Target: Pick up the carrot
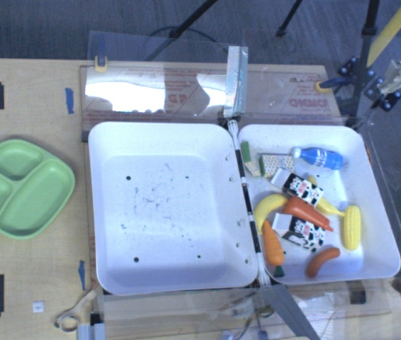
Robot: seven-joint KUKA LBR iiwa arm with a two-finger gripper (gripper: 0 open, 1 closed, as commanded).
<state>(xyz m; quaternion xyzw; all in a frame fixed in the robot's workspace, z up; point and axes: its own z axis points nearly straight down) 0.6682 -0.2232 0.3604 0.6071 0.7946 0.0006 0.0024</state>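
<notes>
The carrot (272,242) lies in the right bin (381,257) against its left wall, near the banana (270,205), long axis running near-to-far, leafy end nearest, across the bin from my right-side entry; my gripper's state I cannot tell.

Lab: tripod legs (207,6), taped bench (37,98)

A green three-compartment plastic plate (21,188) sat at the bench's left edge. In the right white bin (380,211), a blue plastic bottle (318,158) lay near the far wall, a yellow corn cob (352,227) by the right wall and a brown sausage (322,261) near the front.
</notes>
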